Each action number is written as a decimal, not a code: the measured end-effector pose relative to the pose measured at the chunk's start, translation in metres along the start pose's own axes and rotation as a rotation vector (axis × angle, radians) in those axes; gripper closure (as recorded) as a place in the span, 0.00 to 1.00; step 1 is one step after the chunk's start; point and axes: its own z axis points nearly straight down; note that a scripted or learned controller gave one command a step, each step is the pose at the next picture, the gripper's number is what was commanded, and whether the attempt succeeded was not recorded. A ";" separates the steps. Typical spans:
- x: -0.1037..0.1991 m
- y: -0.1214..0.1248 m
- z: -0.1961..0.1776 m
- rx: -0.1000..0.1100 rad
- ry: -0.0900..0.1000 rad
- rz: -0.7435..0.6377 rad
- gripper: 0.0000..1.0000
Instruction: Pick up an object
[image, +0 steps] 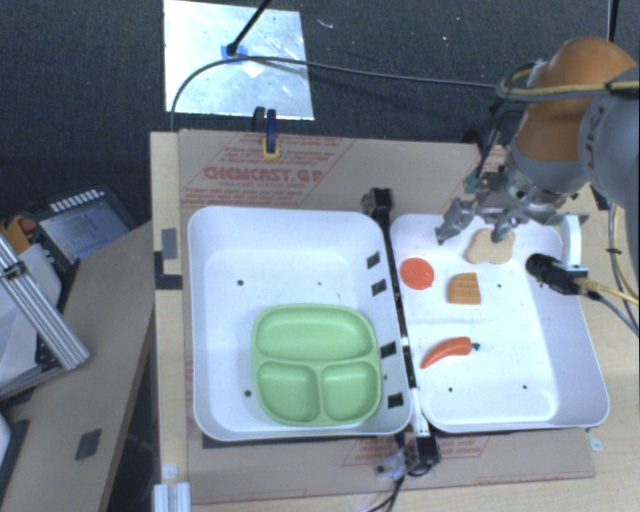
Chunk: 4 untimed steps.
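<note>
I see the tool (478, 228) low over the far part of the right bin (575, 370), its two fingers spread apart with nothing between them. One fingertip hangs over bare bin floor, the other sits at the edge of a pale beige piece (491, 247) lying near the bin's far wall; I cannot tell whether it touches it. Nearer me in the same bin lie a round red-orange disc (417, 272), a tan wafer-like block (463, 289) just beside it, and a red-orange chili pepper (447, 350) towards the bin's middle. The left bin (215, 300) holds a green divided plate (316, 363) in its near half. Both bins rest on the desk (300, 168).
</note>
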 end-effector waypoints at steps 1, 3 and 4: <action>0.000 0.002 -0.007 -0.011 -0.001 -0.002 0.00; -0.006 0.005 0.079 -0.008 -0.001 0.000 0.00; -0.005 0.006 0.125 -0.012 -0.001 0.001 0.00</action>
